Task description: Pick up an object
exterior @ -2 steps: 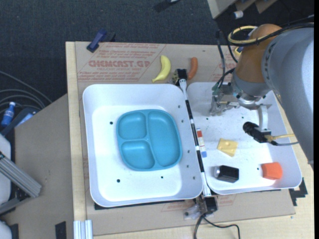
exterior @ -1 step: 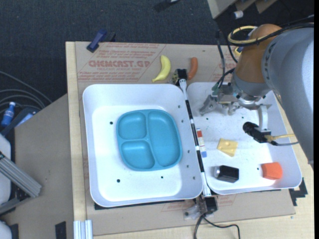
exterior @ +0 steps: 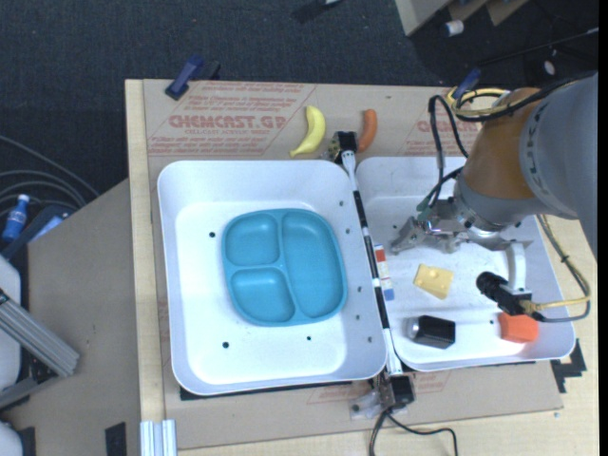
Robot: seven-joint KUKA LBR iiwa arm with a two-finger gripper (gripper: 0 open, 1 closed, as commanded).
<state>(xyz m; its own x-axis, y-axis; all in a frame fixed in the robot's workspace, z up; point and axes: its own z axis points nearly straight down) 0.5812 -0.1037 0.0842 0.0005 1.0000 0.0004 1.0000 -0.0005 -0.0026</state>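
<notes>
Dark carpet behind, cardboard-topped table (exterior: 237,112) carrying two white bins. Landmark: yellow cheese-like wedge (exterior: 433,280) lying in the right bin (exterior: 399,174). Up and left of the wedge, gripper (exterior: 418,234) low over the bin floor, jaws spread apart, nothing between them. Below the wedge, black block (exterior: 432,331); lower right, orange block (exterior: 519,327). Far left of it, blue divided plate (exterior: 283,266) in the left bin (exterior: 190,198).

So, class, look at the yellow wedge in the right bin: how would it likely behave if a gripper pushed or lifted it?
The yellow wedge lies flat on the right bin floor, so it would probably slide rather than roll. It looks like a small toy cheese piece, likely light and stiff. Its slanted sides might let the fingers slip off.
</notes>
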